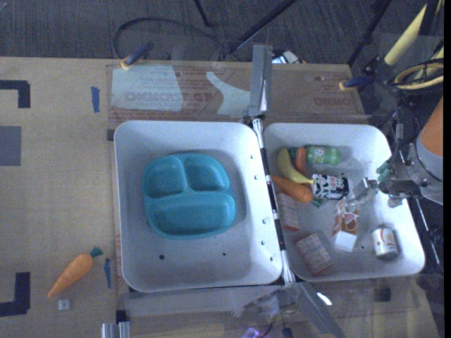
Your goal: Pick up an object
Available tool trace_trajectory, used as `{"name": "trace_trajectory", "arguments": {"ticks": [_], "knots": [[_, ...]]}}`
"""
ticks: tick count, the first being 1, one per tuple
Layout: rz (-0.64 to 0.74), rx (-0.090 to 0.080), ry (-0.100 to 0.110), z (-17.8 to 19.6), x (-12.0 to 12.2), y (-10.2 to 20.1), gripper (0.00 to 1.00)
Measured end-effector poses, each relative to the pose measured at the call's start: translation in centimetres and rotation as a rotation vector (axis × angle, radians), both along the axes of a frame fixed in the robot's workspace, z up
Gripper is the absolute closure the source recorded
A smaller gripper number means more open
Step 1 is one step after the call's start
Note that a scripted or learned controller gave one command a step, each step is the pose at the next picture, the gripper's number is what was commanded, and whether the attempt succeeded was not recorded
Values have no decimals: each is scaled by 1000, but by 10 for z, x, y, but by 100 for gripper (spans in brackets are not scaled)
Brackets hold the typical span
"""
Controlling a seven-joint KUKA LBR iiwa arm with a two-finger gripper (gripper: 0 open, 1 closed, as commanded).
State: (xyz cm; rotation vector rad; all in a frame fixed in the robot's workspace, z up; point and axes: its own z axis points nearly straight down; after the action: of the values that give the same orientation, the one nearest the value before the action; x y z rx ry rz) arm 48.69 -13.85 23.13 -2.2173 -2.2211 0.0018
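So the stuff up for grabs is all piled in the right bin (405,255), and any one of them would count as "an object". Nearest the arm is a small can (385,243) lying on its side by the bin's right wall. Just left of it there's a little white carton (345,241) touching a red-and-white packet (347,218). Further in, a black-and-white cow-print carton (330,186) lies flat, with a banana (289,167) and a carrot (293,189) bunched against it, plus a green bottle (323,154) up top. Two flat snack packs sit lower left, one pinkish (313,253) and one thin one (287,211) along the divider. Looks dumped in loose, not arranged, so things overlap and lean on each other.

The gripper (384,185) hangs over the right side of that bin, above bare floor between the cow carton and the wall. Too blurry to say how far apart it is, and I see nothing in it.

Count: nine items in the right bin, one of each. The left bin (134,146) has one blue divided plate (189,194), probably the drop-off spot. One more carrot (70,273) is stranded on the bench (49,189), well outside both bins.
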Motion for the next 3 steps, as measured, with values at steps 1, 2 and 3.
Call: {"name": "trace_trajectory", "arguments": {"ticks": [1,2,3], "knots": [[-131,-2,-2,-136,36,-3,0],[-134,-2,-2,-127,37,-5,100],[-241,-1,-2,-120,33,-22,100]]}}
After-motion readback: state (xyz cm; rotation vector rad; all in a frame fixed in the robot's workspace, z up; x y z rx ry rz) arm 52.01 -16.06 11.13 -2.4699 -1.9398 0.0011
